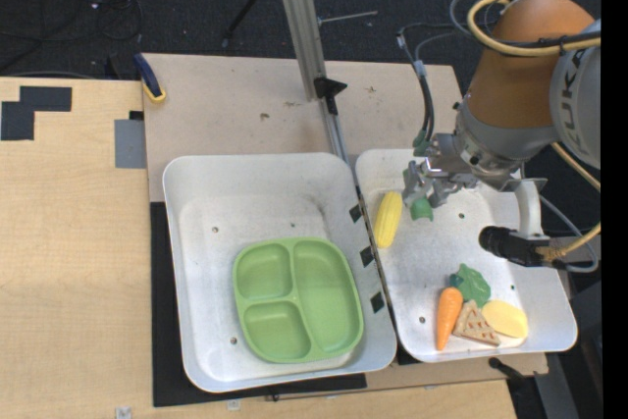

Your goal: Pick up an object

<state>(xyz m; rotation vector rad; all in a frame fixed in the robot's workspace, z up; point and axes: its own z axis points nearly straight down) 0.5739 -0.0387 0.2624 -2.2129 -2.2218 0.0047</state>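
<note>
Objects for picking lie in the right bin [559, 334]. Nearest the camera, at the bin's front right, is a cluster: a carrot [446, 317] lying roughly upright along the view, a tan wedge [476, 327] touching its right side, a pale yellow piece [504, 318] touching the wedge on the right, and a green leafy piece [473, 283] just behind the carrot top.

The left bin [196, 201] holds a green tray [294, 298] with three compartments, set in the bin's front half.

Farther back in the right bin, a corn cob [388, 218] lies near the left wall, lengthwise front to back, apart from the cluster.

A black cylinder [510, 243] on the arm's side hangs over the right part of the bin.

The gripper [422, 196] sits over the rear of the right bin, just right of the corn cob's far end. A small green item [421, 209] shows at its tip; whether the fingers are spread or closed on it cannot be told.

Beyond the bins, an aluminium post [304, 25] rises from the bench [235, 103], and the orange band [535, 25] tops the wrist
</note>
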